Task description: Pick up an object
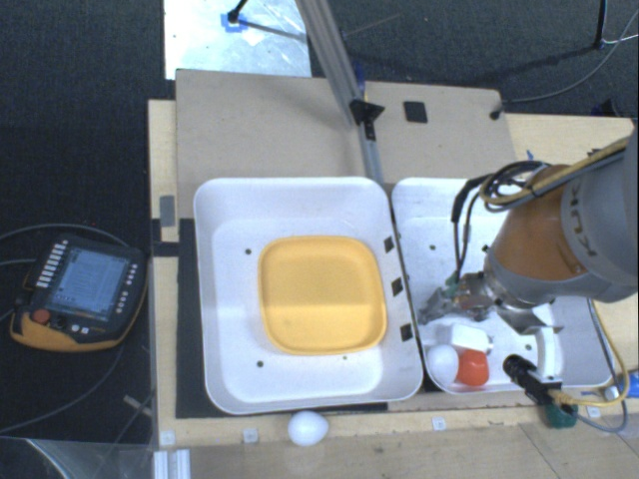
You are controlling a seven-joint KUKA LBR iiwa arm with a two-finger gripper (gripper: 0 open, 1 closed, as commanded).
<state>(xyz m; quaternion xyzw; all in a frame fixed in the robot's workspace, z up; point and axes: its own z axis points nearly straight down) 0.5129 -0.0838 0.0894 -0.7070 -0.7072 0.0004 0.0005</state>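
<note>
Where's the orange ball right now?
The orange ball lies in the right bin, near its front edge, beside a white ball and just below the arm's wrist.

Arm (589, 238) body: grey rounded casing with a broad orange band (529, 242) above the wrist, both smooth and glossy. Black cables (477, 196) loop off the top of the orange section and run down its side toward the wrist. Wrist end is a metallic grey block leading into the gripper (454, 302), with a white bracket and a black cylindrical part (526, 377) below it, plus yellow and blue wiring near the tip.
</note>
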